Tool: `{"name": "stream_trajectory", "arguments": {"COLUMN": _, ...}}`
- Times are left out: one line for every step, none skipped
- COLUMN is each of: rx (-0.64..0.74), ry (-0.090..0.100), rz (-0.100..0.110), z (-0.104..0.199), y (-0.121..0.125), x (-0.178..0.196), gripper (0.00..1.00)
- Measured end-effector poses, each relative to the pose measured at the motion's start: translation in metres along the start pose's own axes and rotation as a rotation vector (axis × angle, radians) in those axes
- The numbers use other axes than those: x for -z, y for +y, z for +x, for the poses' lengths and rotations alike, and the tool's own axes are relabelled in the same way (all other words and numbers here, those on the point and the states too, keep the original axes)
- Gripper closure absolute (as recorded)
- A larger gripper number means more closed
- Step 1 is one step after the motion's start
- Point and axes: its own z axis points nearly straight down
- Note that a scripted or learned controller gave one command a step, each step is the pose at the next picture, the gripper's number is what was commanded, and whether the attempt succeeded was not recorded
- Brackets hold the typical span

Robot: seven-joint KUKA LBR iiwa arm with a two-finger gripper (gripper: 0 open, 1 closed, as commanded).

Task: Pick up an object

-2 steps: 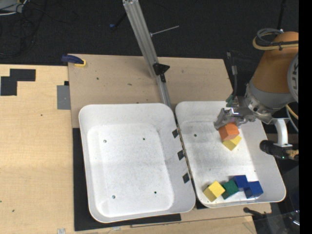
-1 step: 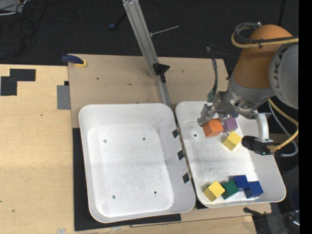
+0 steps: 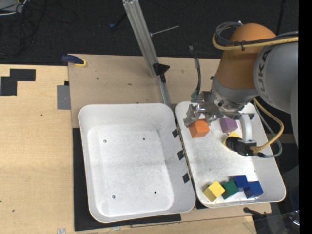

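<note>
Matte orange cube (image 3: 199, 128) under metal hand (image 3: 194, 116)

Arm (image 3: 273, 67): cut off at the frame's 3 o'clock edge. Right bin (image 3: 273, 189): far rim at 12 o'clock hidden beneath the arm. Purple block (image 3: 228, 125): upper part covered by the wrist. Claw (image 3: 195, 115): its tips merge with the orange block (image 3: 199, 128); grip unreadable. Cables (image 3: 14, 1): clipped at 10 o'clock corner.
</note>
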Motion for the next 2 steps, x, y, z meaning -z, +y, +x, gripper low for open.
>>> {"name": "stream_trajectory", "arguments": {"rx": -0.001, "ry": -0.001, "rz": -0.001, "z": 0.045, "y": 0.004, "x": 0.002, "gripper": 1.00}}
{"name": "stream_trajectory", "arguments": {"rx": 0.001, "ry": -0.001, "rz": 0.000, "z": 0.106, "y": 0.008, "x": -0.009, "gripper": 1.00}}
